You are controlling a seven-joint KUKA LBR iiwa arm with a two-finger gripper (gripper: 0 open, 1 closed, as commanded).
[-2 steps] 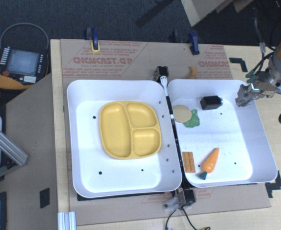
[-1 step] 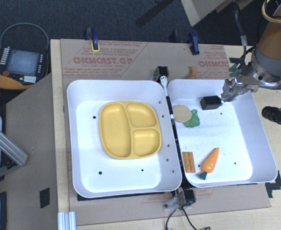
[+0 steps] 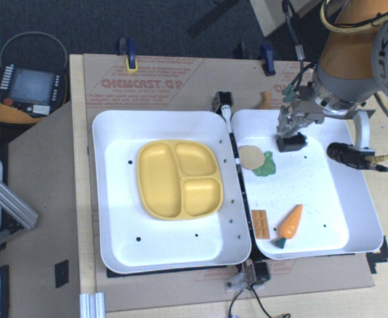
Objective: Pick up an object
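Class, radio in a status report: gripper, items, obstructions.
Gripper low over right bin, nothing seen in it. Carrot, green piece, tan disc, wafer lying loose. Approach unobstructed.

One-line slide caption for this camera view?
Gripper above right bin holding toy carrot; yellow plate in left bin.

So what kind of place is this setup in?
Probably a robotics lab test bench: a grey and orange robot arm over two shallow white bins, toy items like a plastic orange carrot, and a handheld control pendant nearby.
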